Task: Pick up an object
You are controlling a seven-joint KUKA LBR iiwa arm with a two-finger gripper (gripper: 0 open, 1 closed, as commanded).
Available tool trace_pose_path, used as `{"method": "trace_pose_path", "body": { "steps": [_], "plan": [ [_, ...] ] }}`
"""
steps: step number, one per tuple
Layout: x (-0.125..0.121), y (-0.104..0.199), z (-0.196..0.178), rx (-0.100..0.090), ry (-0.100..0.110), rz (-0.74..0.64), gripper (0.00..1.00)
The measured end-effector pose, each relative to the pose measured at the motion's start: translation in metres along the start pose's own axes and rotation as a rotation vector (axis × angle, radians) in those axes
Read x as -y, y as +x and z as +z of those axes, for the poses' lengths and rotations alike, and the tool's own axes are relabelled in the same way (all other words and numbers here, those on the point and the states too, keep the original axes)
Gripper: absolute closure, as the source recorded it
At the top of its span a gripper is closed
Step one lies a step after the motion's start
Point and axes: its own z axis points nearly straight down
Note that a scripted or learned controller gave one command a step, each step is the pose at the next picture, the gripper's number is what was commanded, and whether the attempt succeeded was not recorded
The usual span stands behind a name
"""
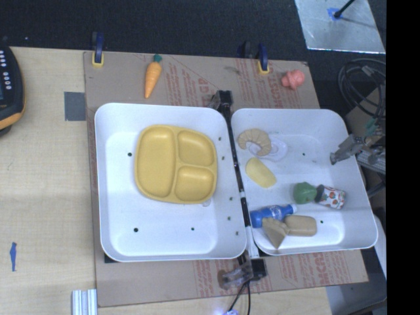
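My gripper [344, 152] hangs over the right rim of the right bin [308, 125], with nothing seen in its grasp. Inside this bin lie a tan croissant [254, 140], a pale yellow lemon-like piece [260, 173], a green lump [304, 192], a small patterned can [331, 197], a blue bottle [271, 214] and tan bread pieces [292, 227]. The can and green lump lie closest, below and left of the gripper. A yellow divided plate [176, 163] rests in the left bin [118, 222].
On the cardboard behind the bins lie a toy carrot [152, 76] and a pink toy [293, 79]. Clamps [98, 48] hold the cardboard's far edge. A black and yellow device [8, 87] sits at the far left. Cables [361, 81] coil at the right.
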Motion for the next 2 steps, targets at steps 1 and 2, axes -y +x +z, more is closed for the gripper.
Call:
{"method": "trace_pose_path", "body": {
  "steps": [1, 2],
  "plan": [
    [-0.064, 0.029, 0.084, -0.001, 0.003, -0.005, 0.0],
    [0.006, 0.079, 0.18, -0.004, 0.011, 0.001, 0.0]
  ]
}}
